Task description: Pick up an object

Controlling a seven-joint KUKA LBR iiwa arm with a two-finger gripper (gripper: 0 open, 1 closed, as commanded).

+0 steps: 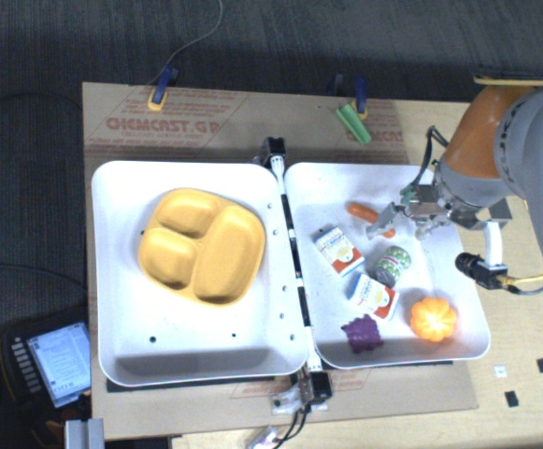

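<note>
My gripper [406,223] hangs over the back of the right bin [467,344], its two fingers spread open with nothing between them. An orange carrot [362,211] lies just left of the left finger. Just in front of the gripper sits a small green and white can [392,263]. A white and red carton [337,250] lies left of the can, and a second small carton [375,296] lies in front of it. An orange round fruit [434,318] and a purple grape-like piece [362,333] rest near the bin's front wall.
The left bin [112,344] holds a large yellow bread-like lump [203,244]. A divider rail [290,251] runs between the bins. A green marker [353,123] and blue clips lie on the cardboard behind. The arm's grey and orange wrist [486,148] fills the right rear.
</note>
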